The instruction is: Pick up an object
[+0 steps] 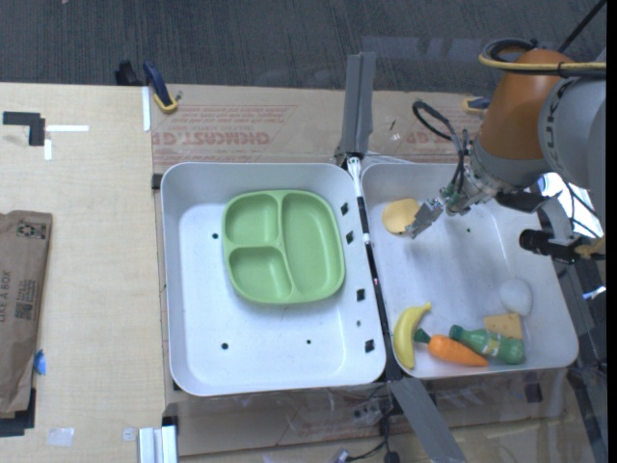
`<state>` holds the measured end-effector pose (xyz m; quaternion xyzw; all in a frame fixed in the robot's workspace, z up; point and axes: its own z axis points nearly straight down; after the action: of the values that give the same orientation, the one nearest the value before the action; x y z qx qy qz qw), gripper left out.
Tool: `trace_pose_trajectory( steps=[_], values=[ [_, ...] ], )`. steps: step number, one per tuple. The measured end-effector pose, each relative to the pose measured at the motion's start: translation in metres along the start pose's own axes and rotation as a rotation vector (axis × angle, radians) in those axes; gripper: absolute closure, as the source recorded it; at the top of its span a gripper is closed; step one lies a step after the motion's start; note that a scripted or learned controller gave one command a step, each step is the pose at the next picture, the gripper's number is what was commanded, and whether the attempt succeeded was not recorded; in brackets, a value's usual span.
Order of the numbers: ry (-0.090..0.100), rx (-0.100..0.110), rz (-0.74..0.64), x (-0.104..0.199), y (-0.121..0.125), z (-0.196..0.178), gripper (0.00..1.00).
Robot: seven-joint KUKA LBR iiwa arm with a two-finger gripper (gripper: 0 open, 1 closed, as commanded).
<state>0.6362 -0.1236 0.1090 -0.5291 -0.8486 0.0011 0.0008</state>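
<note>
Counter [77, 162], pale wood, carries two shallow white bins side by side across the middle of the frame.

Left bin [193, 287]: holds one green divided plate [284, 247], three compartments, lying flat in the upper half.

Right bin [463, 278]: holds the small things. Along the bottom edge, a banana [409, 334], a carrot [455, 351], a green bottle [492, 344] lying on its side and a tan wedge [503, 325] sit close together. A white egg-like ball [516, 295] lies just above them, at the right wall. A yellow rounded piece [398, 215] lies apart in the upper left corner of this bin.

Arm [525, 104] enters from the upper right, orange band showing, wrist tilted down and left.

Gripper [424, 220] sits low at the upper left of the right bin. Its tip lies just right of the yellow piece, touching or nearly so. Cannot tell whether the fingers are apart or together, or whether anything is between them.

Judgement: the yellow piece is the nearest candidate, lying directly left of the tip. The bottom cluster is well apart from it.
</note>
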Motion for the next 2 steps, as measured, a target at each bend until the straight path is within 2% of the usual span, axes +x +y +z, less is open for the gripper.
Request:
trace_pose_trajectory(
  steps=[1, 2],
  values=[
    [0.000, -0.001, 0.021, 0.003, 0.008, 0.018, 0.00],
    [-0.002, -0.003, 0.118, 0.010, 0.031, 0.017, 0.00]
  ],
)
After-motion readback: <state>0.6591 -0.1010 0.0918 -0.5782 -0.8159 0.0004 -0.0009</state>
